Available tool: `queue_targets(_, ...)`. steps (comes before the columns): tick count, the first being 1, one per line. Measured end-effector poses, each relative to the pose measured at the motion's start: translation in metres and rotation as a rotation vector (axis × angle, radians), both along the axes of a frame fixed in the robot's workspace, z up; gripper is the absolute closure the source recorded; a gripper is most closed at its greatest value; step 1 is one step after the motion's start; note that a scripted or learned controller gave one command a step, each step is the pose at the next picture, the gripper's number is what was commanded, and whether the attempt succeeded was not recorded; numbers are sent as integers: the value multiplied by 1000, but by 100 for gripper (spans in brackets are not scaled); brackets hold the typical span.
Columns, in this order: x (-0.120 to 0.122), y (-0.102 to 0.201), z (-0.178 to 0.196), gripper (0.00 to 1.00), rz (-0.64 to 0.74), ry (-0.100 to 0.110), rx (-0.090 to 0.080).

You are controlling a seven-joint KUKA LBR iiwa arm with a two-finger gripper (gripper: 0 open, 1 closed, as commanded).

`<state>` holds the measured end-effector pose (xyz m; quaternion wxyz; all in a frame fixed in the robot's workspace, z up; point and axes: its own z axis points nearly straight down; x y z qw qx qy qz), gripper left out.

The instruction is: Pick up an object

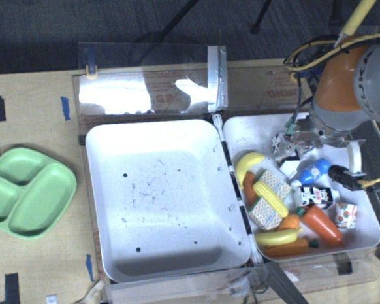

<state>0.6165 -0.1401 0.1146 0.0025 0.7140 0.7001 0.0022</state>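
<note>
The right bin [257, 128] holds a pile of toy food. In it lie a yellow piece [248, 164], a corn cob [270, 198] on a checkered pad [265, 213], a carrot [321, 226], a banana [277, 237], a blue object [313, 171] and a black-and-white item [315, 197]. The arm's orange band [339, 85] sits over the bin's back right corner. My gripper [293, 144] hangs low over the back of this bin, just behind the blue object and the yellow piece. Nothing is seen held in it.
The left bin [157, 196] lies beside the right one, a thin wall between them. A green divided plate [27, 192] rests on the bench at far left. A clear panel [147, 86] stands behind the left bin. Cables loop above the arm at top right.
</note>
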Motion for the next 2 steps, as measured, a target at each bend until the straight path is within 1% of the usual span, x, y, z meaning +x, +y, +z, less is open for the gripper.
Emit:
queue_targets(1, -8, 19, 31, 100, 139, 4, -1)
queue_targets(2, 49, 56, 69, 100, 65, 15, 1)
